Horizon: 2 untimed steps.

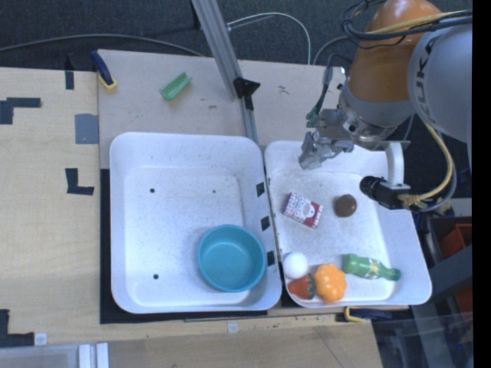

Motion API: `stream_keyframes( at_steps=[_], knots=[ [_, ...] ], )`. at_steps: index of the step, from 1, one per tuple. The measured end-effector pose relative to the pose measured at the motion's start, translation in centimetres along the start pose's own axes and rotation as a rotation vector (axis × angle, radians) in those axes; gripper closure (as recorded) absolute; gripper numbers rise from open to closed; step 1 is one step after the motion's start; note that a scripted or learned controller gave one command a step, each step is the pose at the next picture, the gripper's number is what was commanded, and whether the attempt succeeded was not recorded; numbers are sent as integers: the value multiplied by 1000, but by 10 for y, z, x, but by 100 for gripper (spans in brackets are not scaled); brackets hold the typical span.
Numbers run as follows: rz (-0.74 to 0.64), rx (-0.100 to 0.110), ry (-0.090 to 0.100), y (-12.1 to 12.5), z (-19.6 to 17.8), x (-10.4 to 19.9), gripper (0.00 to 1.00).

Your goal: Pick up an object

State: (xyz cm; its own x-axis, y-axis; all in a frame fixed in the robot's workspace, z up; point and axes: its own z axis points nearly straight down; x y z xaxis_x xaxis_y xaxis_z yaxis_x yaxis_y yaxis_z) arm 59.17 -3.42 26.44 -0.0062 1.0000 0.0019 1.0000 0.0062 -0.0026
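The fingers, state unclear, hover over the right bin, above the red carton.

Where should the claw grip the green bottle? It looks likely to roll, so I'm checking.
Take the green bottle across its wider body, near the left end, coming straight down with the fingers either side of its long axis. It lies flat, pointing left-right in the right bin, with the orange pepper close beside it.

The grey arm was extended in from the right, its orange band seen above the wrist. The gripper was pointed downward and was positioned over the far edge of the right bin, nothing visibly held.
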Motion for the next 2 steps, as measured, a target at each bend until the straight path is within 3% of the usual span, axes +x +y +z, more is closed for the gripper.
stream_keyframes(
  at_steps=[2],
  knots=[
    [0, 2, -1, -37, 26, 102, 100]
  ],
)
